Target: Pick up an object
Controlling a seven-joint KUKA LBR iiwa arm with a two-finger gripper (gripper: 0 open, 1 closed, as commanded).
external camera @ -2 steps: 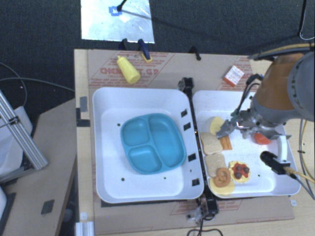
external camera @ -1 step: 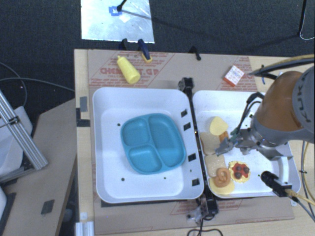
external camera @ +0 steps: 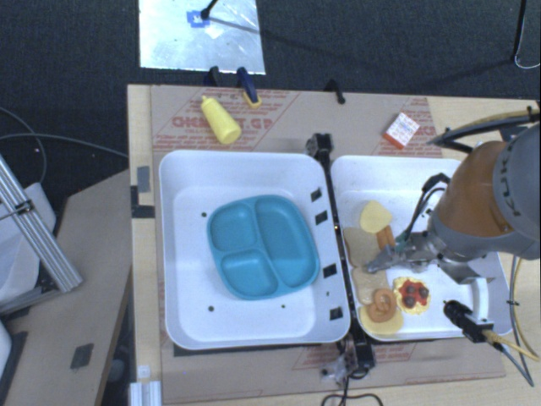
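The right bin (external camera: 397, 169) holds several toy foods: a pale yellow chip (external camera: 375, 216), a flat tan slice (external camera: 362, 244), a small brown stick (external camera: 386, 236), a pretzel-like ring (external camera: 380, 304) and a berry tart (external camera: 412, 293). My gripper (external camera: 385, 259) hangs low over the middle of this bin, pointing left. It is just below the brown stick and above the ring and the tart. The arm's orange band (external camera: 478, 197) rises behind it. Whether anything sits in the gripper is hidden.
The left bin (external camera: 182, 227) carries a blue divided plate (external camera: 262, 245). On the bench behind the bins lie a yellow bottle (external camera: 220, 119), a blue clamp (external camera: 248, 87) and a small red and white box (external camera: 401, 129). A black divider (external camera: 334, 235) separates the bins.
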